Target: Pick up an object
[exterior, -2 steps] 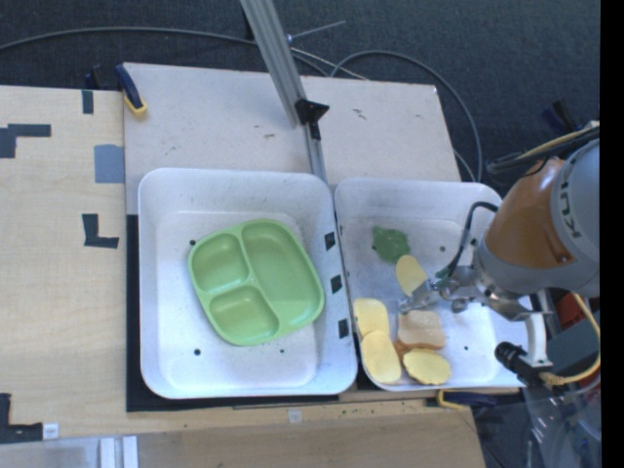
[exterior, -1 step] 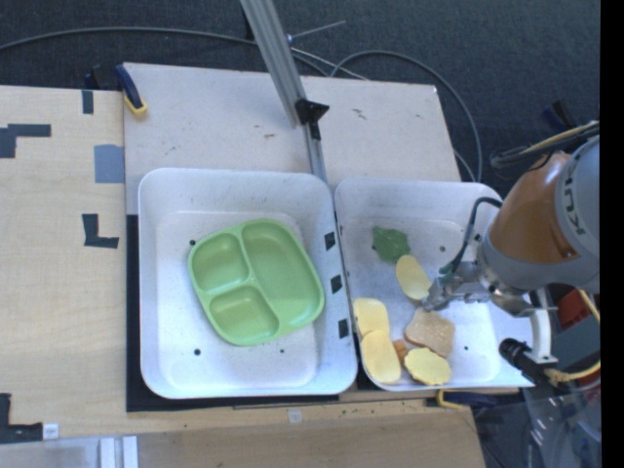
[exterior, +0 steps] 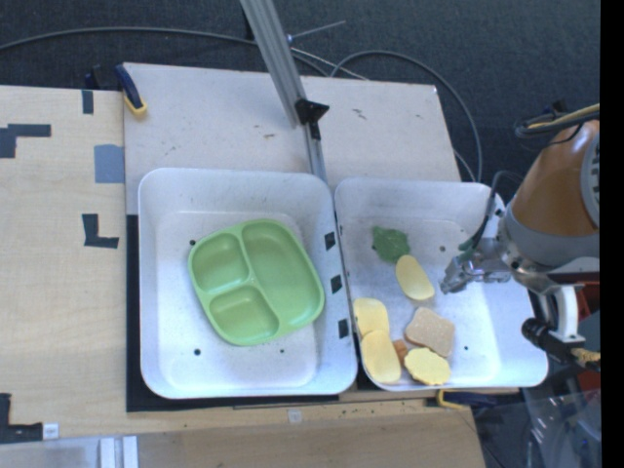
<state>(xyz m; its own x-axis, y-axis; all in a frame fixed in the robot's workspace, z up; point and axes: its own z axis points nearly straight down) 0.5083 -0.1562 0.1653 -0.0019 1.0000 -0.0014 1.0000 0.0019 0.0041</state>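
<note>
Where the bench is seen from the overhead camera, two shallow white bins sit side by side, their inner walls touching.

Left bin [exterior: 156, 291]: it holds one green plate [exterior: 255, 282] with three compartments. The plate lies flat near the middle of the bin floor, turned at a slant to the bin walls. Nothing rests in its compartments.

Right bin [exterior: 507, 359]: it holds the loose food pieces.
- A green leafy piece [exterior: 391, 244] lies toward the far side of the floor.
- A pale yellow oval piece [exterior: 414, 279] lies just beside it, toward the near side.
- A yellow piece [exterior: 370, 316] and a second yellow piece [exterior: 380, 357] lie against the bin's left wall, touching one another.
- A brown slice of bread [exterior: 430, 331] lies near the middle of the floor.
- A yellow round piece [exterior: 427, 367] lies at the near wall, touching the bread.
- A small orange piece [exterior: 400, 347] shows between the yellow pieces and the bread.

Arm: the gripper [exterior: 454, 279] hangs inside the right bin, to the right of the pale yellow oval piece and apart from it. Nothing shows between its tips. Whether the tips are spread or pressed together cannot be told from this view.
</note>
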